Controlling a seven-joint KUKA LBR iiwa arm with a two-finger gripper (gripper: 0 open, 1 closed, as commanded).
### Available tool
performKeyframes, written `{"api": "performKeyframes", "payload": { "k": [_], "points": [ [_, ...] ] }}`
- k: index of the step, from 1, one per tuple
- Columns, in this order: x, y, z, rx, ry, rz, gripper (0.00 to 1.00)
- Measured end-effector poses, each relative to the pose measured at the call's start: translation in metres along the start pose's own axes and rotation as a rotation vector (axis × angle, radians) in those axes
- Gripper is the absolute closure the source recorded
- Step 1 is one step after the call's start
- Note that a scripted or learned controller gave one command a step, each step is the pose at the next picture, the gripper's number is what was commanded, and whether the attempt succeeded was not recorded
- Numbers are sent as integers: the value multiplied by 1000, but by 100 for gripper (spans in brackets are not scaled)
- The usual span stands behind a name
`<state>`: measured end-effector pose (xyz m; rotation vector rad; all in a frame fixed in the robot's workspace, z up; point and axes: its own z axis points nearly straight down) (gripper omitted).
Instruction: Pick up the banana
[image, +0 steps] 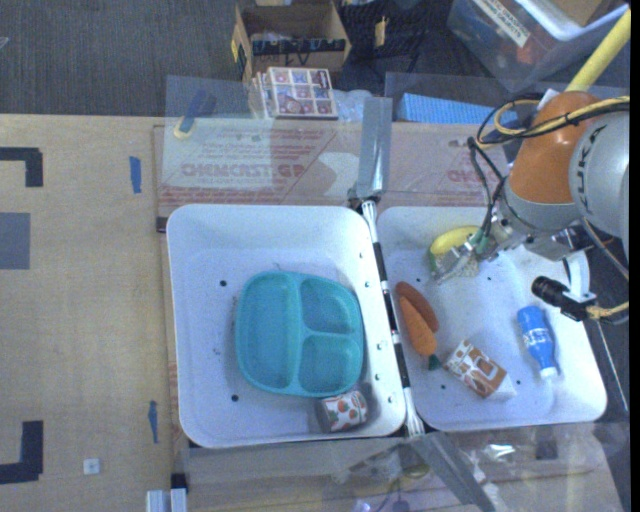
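Observation:
A yellow banana (449, 241) lies near the back of the right bin (575, 395). My gripper (462, 259) is down in that bin right at the banana's near side, its metal fingers touching or overlapping the fruit's lower edge. The grey arm with its orange band (548, 160) reaches in from the right above it. Whether the banana sits between the fingers is not clear from this angle.
In the right bin also lie an orange carrot (418, 317), a brown and white snack pack (479, 369) and a blue bottle (537, 340). The left bin (200, 250) holds a teal divided plate (298, 333) and a small patterned cup (343, 410) at its front edge.

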<state>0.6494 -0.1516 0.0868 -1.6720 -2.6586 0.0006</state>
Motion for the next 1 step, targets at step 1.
{"api": "performKeyframes", "payload": {
  "k": [1],
  "points": [
    [-13, 7, -1, 19, 3, -506, 0]
  ]
}}
